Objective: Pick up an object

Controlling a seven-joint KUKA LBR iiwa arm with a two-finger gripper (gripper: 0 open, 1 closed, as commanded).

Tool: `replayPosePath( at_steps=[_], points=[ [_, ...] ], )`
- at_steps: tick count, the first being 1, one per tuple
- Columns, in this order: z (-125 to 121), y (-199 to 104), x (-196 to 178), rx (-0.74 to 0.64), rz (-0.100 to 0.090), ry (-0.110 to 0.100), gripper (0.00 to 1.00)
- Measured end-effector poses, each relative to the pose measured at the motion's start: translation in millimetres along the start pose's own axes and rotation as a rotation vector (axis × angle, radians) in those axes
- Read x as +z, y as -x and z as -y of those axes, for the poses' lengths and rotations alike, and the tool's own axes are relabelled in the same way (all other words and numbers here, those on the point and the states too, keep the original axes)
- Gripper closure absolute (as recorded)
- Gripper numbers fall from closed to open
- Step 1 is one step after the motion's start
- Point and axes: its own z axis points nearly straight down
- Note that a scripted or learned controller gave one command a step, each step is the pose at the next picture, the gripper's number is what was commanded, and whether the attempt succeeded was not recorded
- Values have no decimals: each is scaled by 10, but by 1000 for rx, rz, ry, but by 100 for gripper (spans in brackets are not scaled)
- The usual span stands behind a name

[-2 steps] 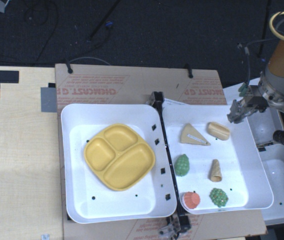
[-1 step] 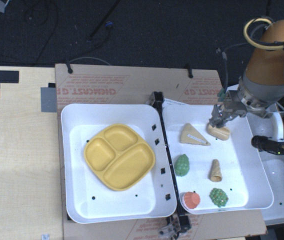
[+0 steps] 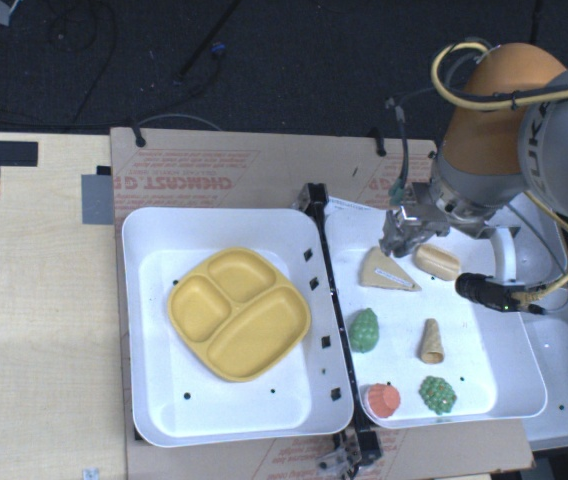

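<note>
White plastic forms the two shallow bins set side by side on the bench. The left bin (image 3: 154, 268) is occupied by a yellow divided tray (image 3: 240, 312), tilted at an angle, with three compartments; nothing is seen in those compartments. The right bin (image 3: 509, 368) is filled with several small toy foods. A tan wedge (image 3: 388, 271) is placed near the bin's far end, with a pale bread roll (image 3: 437, 262) just beside it to the right. A green leafy piece (image 3: 364, 330) is found nearer the divider, and a tan cone (image 3: 431, 340) lies apart from it toward the middle. At the near edge, a red-orange round piece (image 3: 383, 399) is seen beside a green bumpy piece (image 3: 438, 394).

The gripper (image 3: 400, 240) is positioned low over the far end of the right bin, directly above the wedge and the roll. Whether it is open or closed cannot be told, since its tip is dark and blurred against the wrist. No object can be made out within it. A black cylindrical part (image 3: 482, 290) on the arm overlaps the bin's right side, and the arm's grey and orange body is cut off at the right.
</note>
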Motion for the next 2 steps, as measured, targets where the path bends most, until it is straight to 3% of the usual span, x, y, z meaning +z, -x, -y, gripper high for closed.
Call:
replayPosePath(
  at_steps=[1, 2],
  points=[
    [-17, -529, 159, 0, 0, -1, 100],
    [1, -1034, 79, -1, 1, 3, 100]
  ],
)
